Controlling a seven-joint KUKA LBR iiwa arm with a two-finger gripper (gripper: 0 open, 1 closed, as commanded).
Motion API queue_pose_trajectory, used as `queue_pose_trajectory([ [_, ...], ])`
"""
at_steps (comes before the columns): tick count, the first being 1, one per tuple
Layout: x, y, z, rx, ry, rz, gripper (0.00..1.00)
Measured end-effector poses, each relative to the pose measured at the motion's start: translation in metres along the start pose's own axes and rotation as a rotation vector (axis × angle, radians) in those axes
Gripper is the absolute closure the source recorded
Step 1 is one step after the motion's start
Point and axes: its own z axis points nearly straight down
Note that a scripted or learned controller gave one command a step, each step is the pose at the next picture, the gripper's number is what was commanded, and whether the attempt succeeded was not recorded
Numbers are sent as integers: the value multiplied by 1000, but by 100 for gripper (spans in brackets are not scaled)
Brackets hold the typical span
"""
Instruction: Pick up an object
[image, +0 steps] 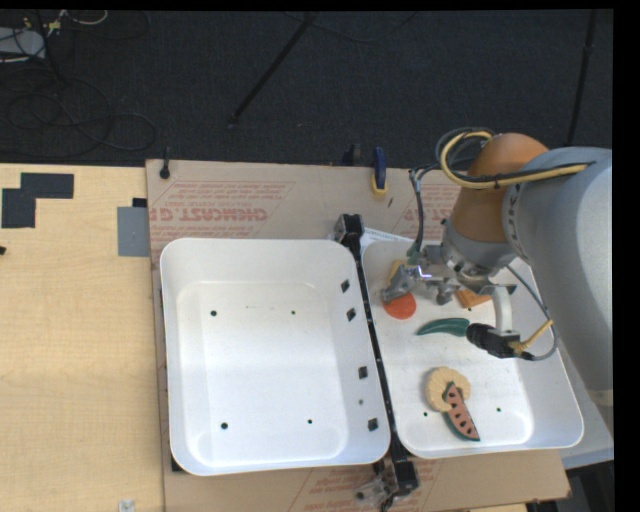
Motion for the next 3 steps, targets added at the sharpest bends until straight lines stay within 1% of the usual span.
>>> queue_pose_trajectory([
  [1,1,1,-10,1,0,-3,100],
  [2,-11,-109,1,6,1,4,100],
  [3,80,-54,-104,-7,2,-10,100],
])
